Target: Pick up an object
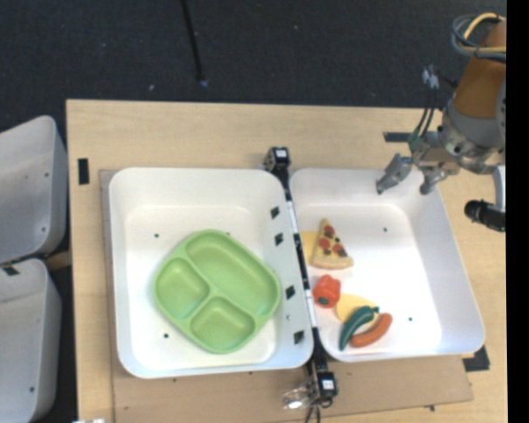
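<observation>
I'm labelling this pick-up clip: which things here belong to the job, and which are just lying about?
Job:
pincer, above the right bin's far rim
pizza slice
red pepper
yellow piece
green pepper
sausage

Lying about:
green divided plate in the left bin

The gripper [412,174] hangs open over the right bin's [441,263] far edge. Near the divider lie a pizza slice [329,247], red pepper [327,290] and sausage [373,330]. A green tray [215,290] fills the left bin [132,236].

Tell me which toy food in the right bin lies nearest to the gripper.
The triangular toy pizza slice; it lies farther up the bin toward the gripper than the red pepper.
</observation>
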Robot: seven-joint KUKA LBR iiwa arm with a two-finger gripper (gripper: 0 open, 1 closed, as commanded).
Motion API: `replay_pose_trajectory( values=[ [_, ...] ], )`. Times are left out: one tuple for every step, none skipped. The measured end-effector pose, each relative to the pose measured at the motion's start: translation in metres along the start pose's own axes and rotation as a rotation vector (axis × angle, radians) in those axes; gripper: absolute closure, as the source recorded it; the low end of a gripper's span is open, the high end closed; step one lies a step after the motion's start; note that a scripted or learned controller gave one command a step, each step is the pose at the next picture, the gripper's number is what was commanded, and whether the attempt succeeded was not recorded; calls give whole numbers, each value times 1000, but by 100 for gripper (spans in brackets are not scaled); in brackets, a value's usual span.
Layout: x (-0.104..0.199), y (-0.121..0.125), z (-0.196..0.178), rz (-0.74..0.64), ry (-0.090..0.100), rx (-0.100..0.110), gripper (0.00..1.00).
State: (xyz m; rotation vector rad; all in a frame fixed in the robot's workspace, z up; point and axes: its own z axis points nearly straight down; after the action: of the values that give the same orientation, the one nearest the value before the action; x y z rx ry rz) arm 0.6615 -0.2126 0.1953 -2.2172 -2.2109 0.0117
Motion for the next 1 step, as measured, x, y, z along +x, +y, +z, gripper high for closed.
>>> replay_pose_trajectory(
  values=[
    [0, 3, -10, -4, -4, -14, 0]
  ],
)
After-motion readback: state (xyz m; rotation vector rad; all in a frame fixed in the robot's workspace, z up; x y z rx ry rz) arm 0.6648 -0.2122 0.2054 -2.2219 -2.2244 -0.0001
